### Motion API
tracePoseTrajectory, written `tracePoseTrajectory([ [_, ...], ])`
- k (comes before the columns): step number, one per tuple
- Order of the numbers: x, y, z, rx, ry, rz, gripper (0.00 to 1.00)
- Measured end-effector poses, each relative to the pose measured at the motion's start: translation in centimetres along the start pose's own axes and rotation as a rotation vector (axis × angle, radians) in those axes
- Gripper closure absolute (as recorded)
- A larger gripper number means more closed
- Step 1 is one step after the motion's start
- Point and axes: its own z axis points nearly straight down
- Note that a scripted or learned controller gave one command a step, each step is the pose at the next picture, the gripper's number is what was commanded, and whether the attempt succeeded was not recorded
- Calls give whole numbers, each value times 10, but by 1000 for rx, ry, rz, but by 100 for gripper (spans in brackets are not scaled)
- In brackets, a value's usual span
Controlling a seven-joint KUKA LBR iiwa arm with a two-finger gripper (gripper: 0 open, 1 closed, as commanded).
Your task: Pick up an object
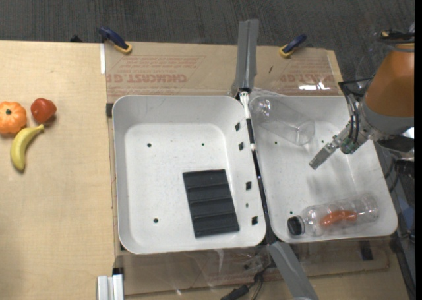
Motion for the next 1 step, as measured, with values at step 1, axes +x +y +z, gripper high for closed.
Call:
tracePoseTrajectory([
  [1, -39, 68, 28, 37, 29, 113, 0],
])
